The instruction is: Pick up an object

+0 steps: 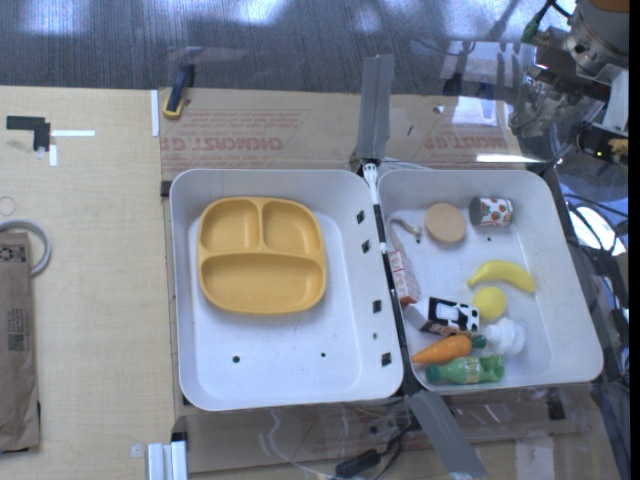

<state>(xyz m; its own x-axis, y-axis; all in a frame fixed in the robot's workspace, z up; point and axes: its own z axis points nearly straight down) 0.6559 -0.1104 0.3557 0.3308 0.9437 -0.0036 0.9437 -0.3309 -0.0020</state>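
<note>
Two shallow white bins sat side by side on a cardboard-lined bench (300, 128), seen from above at a slant. The left bin (280, 368), filling the centre of the frame, held a yellow divided plate (262, 254) in its upper half, with three compartments and nothing on it. The right bin (560, 298) carried a scatter of small toy items. At the upper right corner of the frame, the robot arm (590, 28) hung above and beyond the far edge of the right bin, well apart from everything in it; its gripper end was lost among cables and metal parts, so whether it was spread or closed could not be told. Nothing was seen held by it. Within the right bin, a yellow banana (503, 275) lay toward the right side, with a round tan disc (446, 223) at the upper middle and a small patterned cup (491, 210) tipped on its side just beside it. A yellow ball (489, 302) rested below the banana, near a white lumpy item (505, 336). An orange carrot (442, 349) and a green bottle (467, 370) lay together at the bin's lower edge, just below a black-and-white toy (452, 314). A red-and-white packet (401, 276) lay along the left wall of that bin.
</note>
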